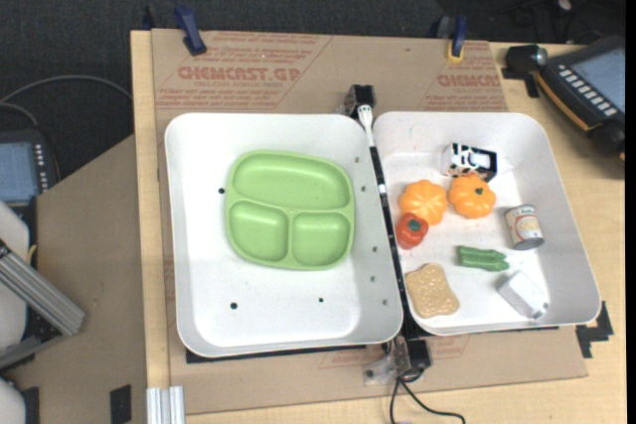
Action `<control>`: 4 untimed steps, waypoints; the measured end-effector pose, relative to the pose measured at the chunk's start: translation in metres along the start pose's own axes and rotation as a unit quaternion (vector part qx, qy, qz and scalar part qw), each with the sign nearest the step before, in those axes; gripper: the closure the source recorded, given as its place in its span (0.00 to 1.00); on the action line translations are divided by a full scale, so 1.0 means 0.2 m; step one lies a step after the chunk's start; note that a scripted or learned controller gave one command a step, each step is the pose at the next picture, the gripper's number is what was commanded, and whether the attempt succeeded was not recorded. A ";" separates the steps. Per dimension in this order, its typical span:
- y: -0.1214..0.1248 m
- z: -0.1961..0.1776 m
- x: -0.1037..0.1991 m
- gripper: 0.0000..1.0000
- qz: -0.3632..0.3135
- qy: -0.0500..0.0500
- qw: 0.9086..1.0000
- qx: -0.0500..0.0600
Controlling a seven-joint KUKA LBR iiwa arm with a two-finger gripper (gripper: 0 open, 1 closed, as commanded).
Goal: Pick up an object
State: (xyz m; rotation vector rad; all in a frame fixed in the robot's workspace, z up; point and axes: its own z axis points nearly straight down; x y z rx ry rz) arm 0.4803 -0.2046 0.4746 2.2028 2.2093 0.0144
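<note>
The right bin (556,174) holds several small objects. Two orange pumpkins (424,201) (471,197) sit side by side near its middle, with a black-and-white cow toy (471,159) just behind them. A small red piece (412,229) lies at the left pumpkin's front. A small tin can (523,225) stands to the right. A green vegetable (482,259) lies in front, and a tan slice of bread (431,290) and a grey block (522,294) rest near the front rim.
The left bin (189,213) holds a green divided plate (289,210). Both bins rest on a cardboard sheet (248,65) held by clamps (189,28) (457,37). A tablet-like device (586,84) lies at the right edge.
</note>
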 end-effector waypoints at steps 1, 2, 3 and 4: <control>-0.02 0.49 -0.10 1.00 0.003 0.005 1.000 0.015; -0.05 1.52 0.05 1.00 0.002 0.008 1.000 0.019; -0.04 1.57 0.32 1.00 -0.001 0.007 1.000 0.013; -0.03 1.35 0.75 1.00 -0.004 0.006 1.000 0.008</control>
